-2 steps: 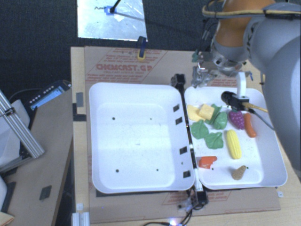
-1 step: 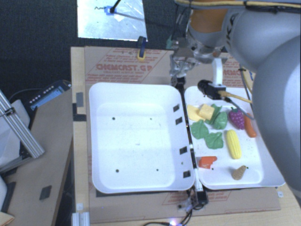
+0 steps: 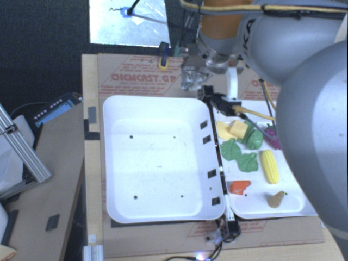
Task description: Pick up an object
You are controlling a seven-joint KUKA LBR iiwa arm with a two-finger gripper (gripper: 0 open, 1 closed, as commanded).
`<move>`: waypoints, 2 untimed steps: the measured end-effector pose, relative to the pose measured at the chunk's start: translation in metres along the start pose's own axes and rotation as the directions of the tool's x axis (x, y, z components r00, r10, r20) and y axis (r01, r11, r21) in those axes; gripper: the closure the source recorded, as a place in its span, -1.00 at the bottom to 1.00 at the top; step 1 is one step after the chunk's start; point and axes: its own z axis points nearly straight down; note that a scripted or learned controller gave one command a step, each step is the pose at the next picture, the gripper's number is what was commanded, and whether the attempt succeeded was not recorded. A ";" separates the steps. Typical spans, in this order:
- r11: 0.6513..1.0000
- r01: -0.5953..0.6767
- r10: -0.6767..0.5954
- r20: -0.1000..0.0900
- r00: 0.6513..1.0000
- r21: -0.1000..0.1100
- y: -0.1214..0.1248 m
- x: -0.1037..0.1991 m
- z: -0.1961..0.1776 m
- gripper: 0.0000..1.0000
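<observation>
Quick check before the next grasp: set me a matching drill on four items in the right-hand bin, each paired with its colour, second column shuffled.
Items:
1. corn cob
2. cheese wedge
3. small piece near the divider
4. cone-shaped piece at the front

Colours:
A. tan-brown
B. orange-red
C. bright yellow
D. pale yellow

Pairs: 1-C, 2-D, 3-B, 4-A

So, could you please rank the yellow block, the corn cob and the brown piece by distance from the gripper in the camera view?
From the gripper:
1. Yellow block, at the top of the right bin.
2. Corn cob, midway down that bin.
3. Brown piece, near the bin's bottom edge.
</observation>
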 end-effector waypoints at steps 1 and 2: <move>1.000 -0.001 0.001 0.000 1.000 0.000 0.000 0.038 0.005 1.00; 1.000 0.000 0.000 0.000 1.000 0.003 0.000 0.074 0.028 1.00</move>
